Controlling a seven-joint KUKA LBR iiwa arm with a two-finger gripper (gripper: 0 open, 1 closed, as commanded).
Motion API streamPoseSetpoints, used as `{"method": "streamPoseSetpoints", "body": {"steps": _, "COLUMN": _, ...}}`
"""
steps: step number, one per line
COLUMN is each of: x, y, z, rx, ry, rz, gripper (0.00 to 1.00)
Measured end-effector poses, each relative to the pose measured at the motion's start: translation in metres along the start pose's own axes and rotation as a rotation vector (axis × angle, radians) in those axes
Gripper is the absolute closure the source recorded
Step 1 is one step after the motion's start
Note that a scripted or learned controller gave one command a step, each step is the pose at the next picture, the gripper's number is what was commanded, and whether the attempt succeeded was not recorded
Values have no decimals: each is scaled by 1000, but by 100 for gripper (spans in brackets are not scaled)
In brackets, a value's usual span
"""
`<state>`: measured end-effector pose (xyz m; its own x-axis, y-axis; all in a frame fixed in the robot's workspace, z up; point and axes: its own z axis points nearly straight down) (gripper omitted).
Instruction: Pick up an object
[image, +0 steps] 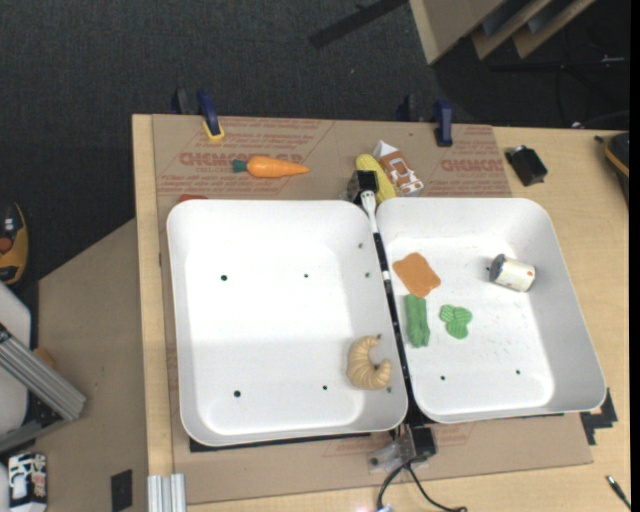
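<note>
Nothing lifted yet from my feed. Croissant in left bin; orange piece, greens, roll in right bin, 3 o'clock. Jaws' state: cannot tell. Whole pick remains.

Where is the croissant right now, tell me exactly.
The croissant lies in the left bin, near its lower right corner, close to the divide between the bins. Its nearest neighbour is the green stick across that divide in the right bin.
</note>
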<state>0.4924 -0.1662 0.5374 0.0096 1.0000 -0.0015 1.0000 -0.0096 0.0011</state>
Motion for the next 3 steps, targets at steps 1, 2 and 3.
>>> {"method": "streamPoseSetpoints", "body": {"steps": 1, "x": 4, "y": 4, "z": 2, "rx": 1, "ry": 1, "rz": -10, "gripper": 0}}
{"method": "streamPoseSetpoints", "body": {"steps": 2, "x": 4, "y": 5, "z": -9, "rx": -4, "ry": -2, "rz": -10, "gripper": 100}}
{"method": "streamPoseSetpoints", "body": {"steps": 3, "x": -62, "y": -14, "z": 3, "rx": 3, "ry": 0, "rz": -2, "gripper": 100}}
